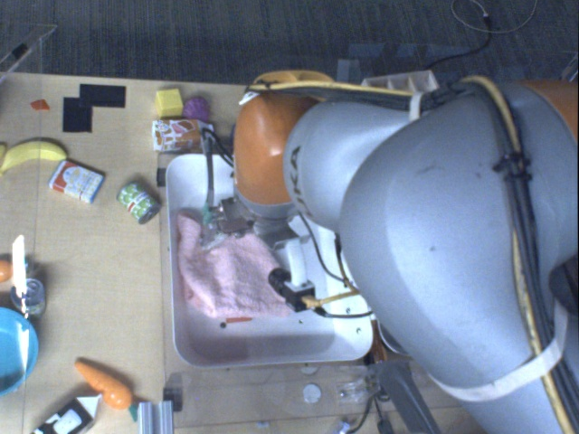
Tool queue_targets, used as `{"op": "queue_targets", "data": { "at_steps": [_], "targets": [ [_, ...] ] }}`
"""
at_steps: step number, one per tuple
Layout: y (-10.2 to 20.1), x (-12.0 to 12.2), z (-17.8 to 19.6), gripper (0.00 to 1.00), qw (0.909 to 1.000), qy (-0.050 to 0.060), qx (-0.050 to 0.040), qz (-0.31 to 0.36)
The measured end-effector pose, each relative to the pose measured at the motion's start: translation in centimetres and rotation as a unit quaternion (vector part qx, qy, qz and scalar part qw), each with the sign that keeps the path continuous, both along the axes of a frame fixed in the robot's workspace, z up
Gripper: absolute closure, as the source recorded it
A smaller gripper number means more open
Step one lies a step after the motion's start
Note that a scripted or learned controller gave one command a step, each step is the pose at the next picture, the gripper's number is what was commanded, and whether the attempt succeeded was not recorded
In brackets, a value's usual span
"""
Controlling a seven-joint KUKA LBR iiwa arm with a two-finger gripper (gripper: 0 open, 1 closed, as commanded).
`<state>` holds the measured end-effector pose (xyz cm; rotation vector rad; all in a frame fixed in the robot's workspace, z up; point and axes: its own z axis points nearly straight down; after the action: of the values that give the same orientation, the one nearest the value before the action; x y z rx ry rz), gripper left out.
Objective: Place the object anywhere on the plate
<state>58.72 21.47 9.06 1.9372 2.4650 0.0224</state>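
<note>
the grey arm with its orange band (267, 143) is reaching in from the right and covering most of the frame's right half. the gripper (217, 224) is hanging at the upper left edge of a pink cloth (226, 274) lying in the white bin (185, 346) at centre frame; how the jaws are standing cannot be told, nor whether anything is between them. the cloth is judged to be the task's object, though this is uncertain. a blue plate (14, 351) is showing at the lower left edge, well apart from the bin. a banana (32, 155), a carrot (104, 382) and a small can (138, 201) are lying between. advice: pinch a raised fold firmly, lift clear of the bin wall, then carry it across above the clutter.
</note>
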Motion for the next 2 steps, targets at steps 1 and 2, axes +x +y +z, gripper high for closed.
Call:
{"op": "queue_targets", "data": {
  "at_steps": [1,2],
  "targets": [
    [0.7,-9.5,0.2,0.0,0.9962,-0.002,0.0034,-0.087],
    [-2.0,-3.8,8.2,0.0,1.0,0.003,-0.0023,0.009]
  ]
}}
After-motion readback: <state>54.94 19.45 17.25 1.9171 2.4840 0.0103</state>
